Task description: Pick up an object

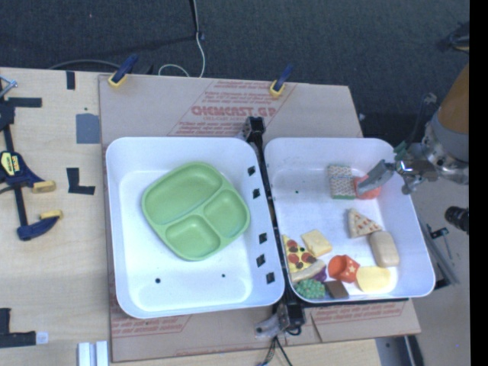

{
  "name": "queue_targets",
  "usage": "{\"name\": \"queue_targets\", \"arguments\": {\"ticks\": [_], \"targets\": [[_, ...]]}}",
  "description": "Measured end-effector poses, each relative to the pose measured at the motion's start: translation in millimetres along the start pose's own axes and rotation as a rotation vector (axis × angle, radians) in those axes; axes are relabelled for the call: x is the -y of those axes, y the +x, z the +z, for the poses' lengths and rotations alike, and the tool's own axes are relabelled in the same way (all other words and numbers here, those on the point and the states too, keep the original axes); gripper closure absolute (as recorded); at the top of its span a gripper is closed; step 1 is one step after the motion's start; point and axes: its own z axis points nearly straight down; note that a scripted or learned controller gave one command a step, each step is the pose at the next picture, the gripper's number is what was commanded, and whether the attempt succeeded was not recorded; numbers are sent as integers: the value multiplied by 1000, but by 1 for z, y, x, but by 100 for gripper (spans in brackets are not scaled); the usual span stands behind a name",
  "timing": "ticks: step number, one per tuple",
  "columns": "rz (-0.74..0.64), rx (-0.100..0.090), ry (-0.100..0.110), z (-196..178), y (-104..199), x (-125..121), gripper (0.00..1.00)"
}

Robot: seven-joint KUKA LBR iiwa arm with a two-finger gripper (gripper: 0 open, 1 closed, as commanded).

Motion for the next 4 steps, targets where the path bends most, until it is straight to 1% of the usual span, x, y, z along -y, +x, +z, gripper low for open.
{"name": "queue_targets", "arguments": {"ticks": [1, 2, 3, 4], "targets": [[2, 0, 5, 63, -24, -4, 0], [-1, 1, -3, 149, 7, -13, 0], [-1, 7, -17, 14, -25, -52, 0], [1, 0, -1, 151, -22, -32, 0]]}}
